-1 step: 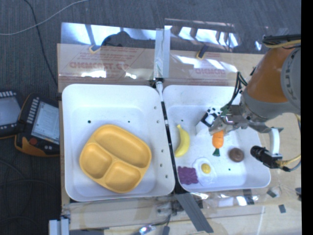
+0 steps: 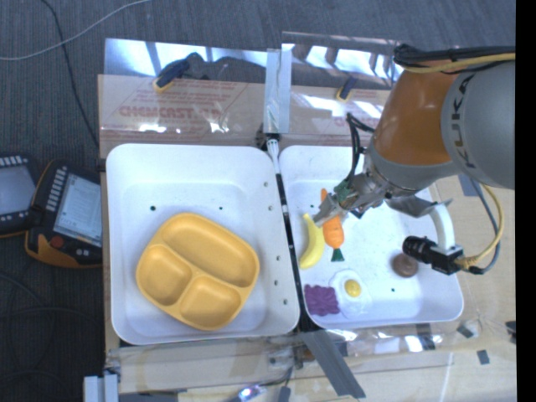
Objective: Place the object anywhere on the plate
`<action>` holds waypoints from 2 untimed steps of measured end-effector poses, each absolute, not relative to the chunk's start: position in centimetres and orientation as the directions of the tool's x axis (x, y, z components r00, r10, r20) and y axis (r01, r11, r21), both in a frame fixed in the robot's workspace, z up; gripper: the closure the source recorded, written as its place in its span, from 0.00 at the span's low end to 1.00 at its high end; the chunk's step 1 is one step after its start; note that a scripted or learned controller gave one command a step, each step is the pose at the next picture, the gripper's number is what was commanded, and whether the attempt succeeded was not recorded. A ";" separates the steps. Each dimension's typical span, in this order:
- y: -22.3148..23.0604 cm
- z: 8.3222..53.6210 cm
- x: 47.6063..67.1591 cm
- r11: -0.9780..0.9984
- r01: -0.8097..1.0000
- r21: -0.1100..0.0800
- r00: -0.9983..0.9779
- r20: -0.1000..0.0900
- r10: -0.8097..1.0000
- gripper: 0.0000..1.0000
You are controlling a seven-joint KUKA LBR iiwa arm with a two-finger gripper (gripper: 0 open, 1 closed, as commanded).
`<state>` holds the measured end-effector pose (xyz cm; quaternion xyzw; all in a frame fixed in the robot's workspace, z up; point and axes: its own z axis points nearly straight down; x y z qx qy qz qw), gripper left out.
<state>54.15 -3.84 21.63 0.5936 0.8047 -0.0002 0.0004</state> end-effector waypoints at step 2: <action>4.8 24.8 53.6 0.204 0.979 -0.001 -0.204 -0.002 0.979 1.00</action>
